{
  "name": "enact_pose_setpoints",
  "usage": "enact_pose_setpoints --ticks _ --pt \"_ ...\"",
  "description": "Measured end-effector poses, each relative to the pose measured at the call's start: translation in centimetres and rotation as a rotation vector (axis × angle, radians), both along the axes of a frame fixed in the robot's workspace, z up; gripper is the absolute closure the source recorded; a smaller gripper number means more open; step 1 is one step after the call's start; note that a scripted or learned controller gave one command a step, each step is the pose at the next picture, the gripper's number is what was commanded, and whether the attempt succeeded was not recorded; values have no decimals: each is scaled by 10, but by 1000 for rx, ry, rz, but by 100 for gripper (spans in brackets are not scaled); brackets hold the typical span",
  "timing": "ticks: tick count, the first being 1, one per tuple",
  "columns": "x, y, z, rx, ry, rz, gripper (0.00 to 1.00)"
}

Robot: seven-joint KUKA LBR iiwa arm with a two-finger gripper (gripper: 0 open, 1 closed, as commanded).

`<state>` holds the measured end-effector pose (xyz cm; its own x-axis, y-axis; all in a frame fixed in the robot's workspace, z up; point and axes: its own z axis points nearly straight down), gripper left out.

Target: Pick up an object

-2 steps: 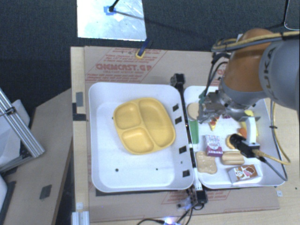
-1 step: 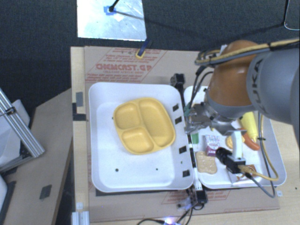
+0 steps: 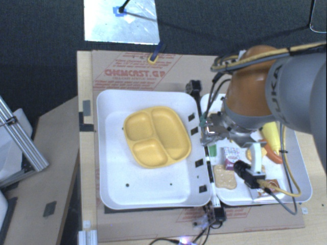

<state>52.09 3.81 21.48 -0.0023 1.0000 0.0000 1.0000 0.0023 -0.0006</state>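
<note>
The right bin (image 3: 301,188) holds several small items: a tan flat piece (image 3: 225,177), a purple-and-white packet (image 3: 230,157), a small green item (image 3: 212,150), a white tube (image 3: 256,160), a yellow banana-like piece (image 3: 271,136) and an orange piece (image 3: 274,157). My gripper (image 3: 219,136) hangs low over the left part of this bin, just above the packet and the green item. The grey arm and its orange band (image 3: 250,86) cover it from above. I see nothing held.
A yellow divided plate (image 3: 156,136) lies in the middle of the left bin (image 3: 115,188). A row of black clips (image 3: 199,147) runs between the two bins. A black part with a yellow cable (image 3: 278,190) sits at the right bin's front.
</note>
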Motion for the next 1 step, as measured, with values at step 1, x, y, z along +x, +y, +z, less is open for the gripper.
enact_pose_setpoints --ticks 1 --pt "-2 2 0 1 -1 0 100"
